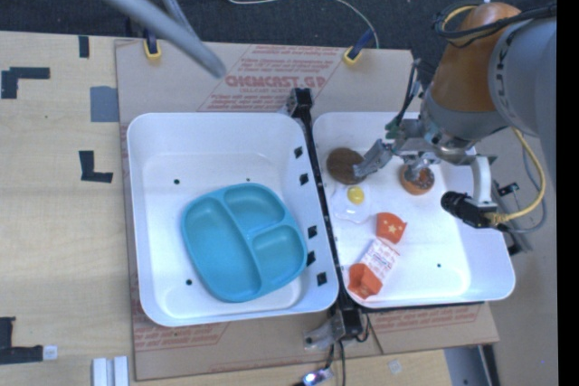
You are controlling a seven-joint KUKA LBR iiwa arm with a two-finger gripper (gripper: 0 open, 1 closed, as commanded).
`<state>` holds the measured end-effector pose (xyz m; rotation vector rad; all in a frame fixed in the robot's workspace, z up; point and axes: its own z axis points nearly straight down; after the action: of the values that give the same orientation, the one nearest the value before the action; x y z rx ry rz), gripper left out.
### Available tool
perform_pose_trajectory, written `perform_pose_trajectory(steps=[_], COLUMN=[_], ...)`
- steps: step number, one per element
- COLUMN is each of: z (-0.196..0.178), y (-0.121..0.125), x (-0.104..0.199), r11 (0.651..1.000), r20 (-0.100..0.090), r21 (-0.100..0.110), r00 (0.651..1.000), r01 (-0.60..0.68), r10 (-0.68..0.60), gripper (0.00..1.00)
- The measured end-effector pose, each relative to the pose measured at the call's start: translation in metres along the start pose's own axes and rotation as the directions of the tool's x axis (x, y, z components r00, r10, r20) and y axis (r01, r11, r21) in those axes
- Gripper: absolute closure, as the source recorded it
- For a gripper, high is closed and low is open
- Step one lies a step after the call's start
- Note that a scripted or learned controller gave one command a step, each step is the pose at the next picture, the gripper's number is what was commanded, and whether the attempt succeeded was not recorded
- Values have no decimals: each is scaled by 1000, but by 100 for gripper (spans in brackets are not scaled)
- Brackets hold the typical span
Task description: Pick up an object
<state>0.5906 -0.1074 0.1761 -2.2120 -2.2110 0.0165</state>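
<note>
My gripper (392, 168) hangs over the back of the right bin (479, 280), open, its two fingers spread wide. One fingertip (365, 167) rests by a brown round disc (344, 164). The other stands just above a small orange-brown object (418, 184). Nothing sits between the fingers. Nearer the front lie a small yellow piece (355, 193), an orange-red block (390, 228) and a red and white packet (372, 268).
The left bin (154, 194) holds a blue divided tray (244, 240). A black divider (312, 185) runs between the bins. A black connector and yellow cable (475, 210) hang off the arm over the right bin's far side.
</note>
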Motion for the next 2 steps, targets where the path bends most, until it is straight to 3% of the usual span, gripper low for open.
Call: perform_pose_trajectory(steps=[1,2], z=[-6,61], y=[3,-2], x=[0,-2], r11=[1000,1000], r20=[2,1], r21=[-11,-4], r00=[1000,1000], r01=[3,2], r10=[-3,-2], gripper=[0,0])
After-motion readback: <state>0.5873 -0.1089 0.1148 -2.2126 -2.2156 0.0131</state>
